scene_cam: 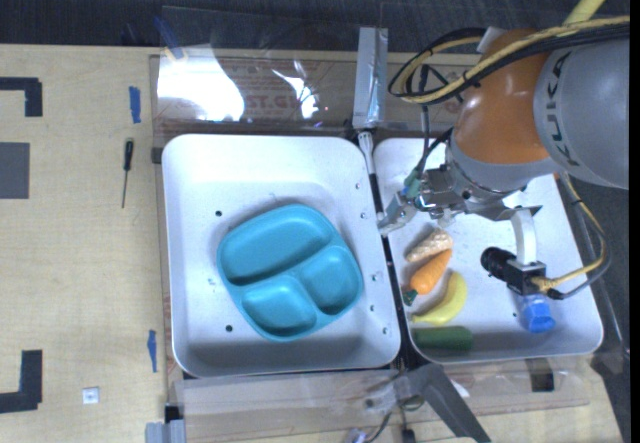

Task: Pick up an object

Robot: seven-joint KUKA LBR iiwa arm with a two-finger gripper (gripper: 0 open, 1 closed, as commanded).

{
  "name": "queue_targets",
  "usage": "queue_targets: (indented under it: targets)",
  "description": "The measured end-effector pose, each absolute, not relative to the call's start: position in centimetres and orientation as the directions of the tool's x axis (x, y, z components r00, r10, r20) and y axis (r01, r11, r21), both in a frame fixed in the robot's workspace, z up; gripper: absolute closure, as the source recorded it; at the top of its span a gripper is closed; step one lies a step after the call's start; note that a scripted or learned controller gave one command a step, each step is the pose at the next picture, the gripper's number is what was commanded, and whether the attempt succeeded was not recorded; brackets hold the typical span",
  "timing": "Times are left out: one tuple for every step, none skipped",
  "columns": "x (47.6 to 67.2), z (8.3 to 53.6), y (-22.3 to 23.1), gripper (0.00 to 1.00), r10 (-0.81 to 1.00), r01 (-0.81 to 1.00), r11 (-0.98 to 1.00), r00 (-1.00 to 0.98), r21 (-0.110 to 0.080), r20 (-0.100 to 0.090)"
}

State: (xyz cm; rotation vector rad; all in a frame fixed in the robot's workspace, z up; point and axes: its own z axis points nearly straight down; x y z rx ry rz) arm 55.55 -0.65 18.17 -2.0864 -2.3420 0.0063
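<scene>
In the right bin several toy foods lie near the left wall: a beige piece, an orange carrot, a yellow banana and a dark green cucumber. A small blue thing sits near the bin's front right. My gripper hangs low at the right bin's left wall, by the divider between the bins, just above and left of the beige piece. Nothing shows between its tips. The grey and orange wrist covers the bin's back part.
The left bin holds a blue divided tray in its middle. A clear plastic sheet lies behind the bins. The pale bench top stretches to the left.
</scene>
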Motion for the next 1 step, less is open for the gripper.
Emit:
queue_targets:
  targets:
    - [47.88, 18.43, -5.91, 0.00, 0.978, 0.978, 0.209, -0.209, -0.002, 0.000]
